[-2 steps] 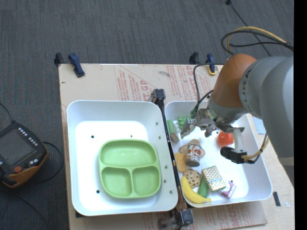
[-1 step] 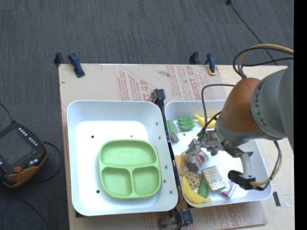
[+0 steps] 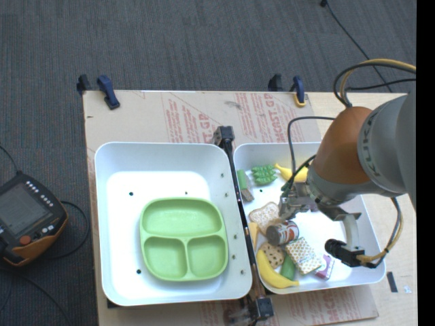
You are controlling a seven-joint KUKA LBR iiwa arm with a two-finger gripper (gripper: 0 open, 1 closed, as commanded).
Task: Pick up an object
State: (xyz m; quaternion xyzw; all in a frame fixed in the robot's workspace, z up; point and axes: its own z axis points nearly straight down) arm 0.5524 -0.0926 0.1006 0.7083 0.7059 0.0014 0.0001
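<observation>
My gripper (image 3: 289,214) hangs low over the middle of the right bin (image 3: 372,231), under the orange wrist band. Just below it lies a small can (image 3: 281,234) with a red label, on its side and very close to the gripper tip. A slice of toast (image 3: 263,214) lies to the left of the can. Nearer the front are a speckled cookie (image 3: 272,255), a banana (image 3: 275,276) and a checkered packet (image 3: 303,255). I see nothing lifted off the bin floor.
A green leafy toy (image 3: 264,175) and a yellow piece (image 3: 288,172) lie at the back of the right bin, and a pink-purple item (image 3: 327,267) at front right. The left bin (image 3: 115,182) holds a green divided plate (image 3: 183,238). A pendant (image 3: 27,216) sits far left.
</observation>
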